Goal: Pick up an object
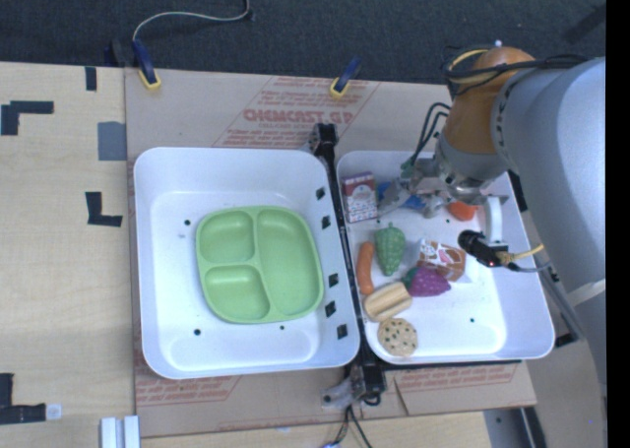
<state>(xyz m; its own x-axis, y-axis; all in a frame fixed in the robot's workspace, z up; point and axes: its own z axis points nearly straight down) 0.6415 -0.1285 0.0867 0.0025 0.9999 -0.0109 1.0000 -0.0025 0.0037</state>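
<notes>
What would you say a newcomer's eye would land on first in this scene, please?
Probably the bright green divided plate, lying alone in the left bin. Next, the cluster of toy food in the right bin: a cookie, a bread roll, purple grapes. The grey arm with its orange band reaches over that bin's far side.

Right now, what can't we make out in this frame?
- Gripper: finger state unreadable; arm and wrist crowd it.
- Blue item under the gripper: partly covered, identity unclear.
- Orange item: half hidden by the wrist.
- Red-white carton: print too small.
- Right bin: right wall behind the arm.
</notes>
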